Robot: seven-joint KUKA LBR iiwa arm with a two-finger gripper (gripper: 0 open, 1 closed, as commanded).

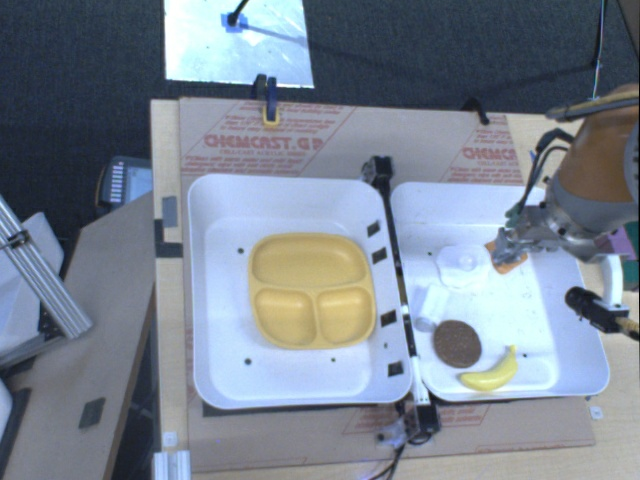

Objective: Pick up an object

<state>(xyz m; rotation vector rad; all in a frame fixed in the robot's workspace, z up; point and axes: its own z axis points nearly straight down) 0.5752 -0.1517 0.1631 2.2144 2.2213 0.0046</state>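
The right bin (575,368) holds a brown round disc (457,342), a yellow banana (490,371), a white round piece (460,263) and a pale clear item (430,304). My gripper (512,245) hangs over the upper middle of this bin, reaching in from the right. A small orange object (505,259) sits right at its tip, just right of the white round piece. Whether the orange object is gripped or only lies beneath the tip is unclear. The grey arm with its orange band (600,158) rises behind the gripper.
The left bin (215,268) holds a yellow divided tray (310,290). A black divider strip (392,268) runs between the bins. A black part (592,310) sticks out over the right bin's right rim. A yellow clamp (270,103) sits on the board's far edge.
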